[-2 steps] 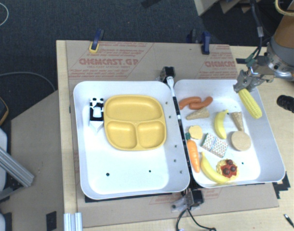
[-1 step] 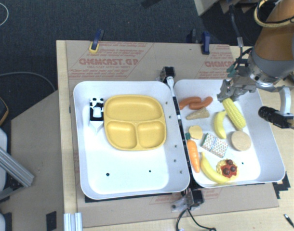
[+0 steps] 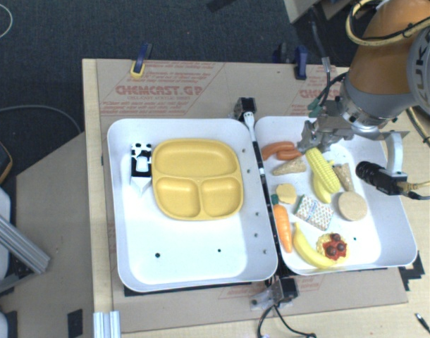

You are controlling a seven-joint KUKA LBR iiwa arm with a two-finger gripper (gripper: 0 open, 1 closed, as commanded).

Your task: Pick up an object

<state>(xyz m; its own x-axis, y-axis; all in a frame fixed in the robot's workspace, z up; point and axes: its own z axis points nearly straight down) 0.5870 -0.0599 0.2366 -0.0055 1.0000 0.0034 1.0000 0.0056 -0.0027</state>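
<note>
Below the hand (image 3: 315, 141), a curved yellow plastic banana (image 3: 310, 248) lies untouched; the approach step is judged underway, grip state indiscernible, descent needed next.

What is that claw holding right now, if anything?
It cannot be told. The claw sits low over the right bin, by the top end of the corn cob, its tips hidden.

Grey arm (image 3: 412, 62) with a bulbous orange band above the wrist, yellow cable looping round its top. Dark wires trailing along a metallic wrist section down to the grey gripper (image 3: 321, 136).
</note>
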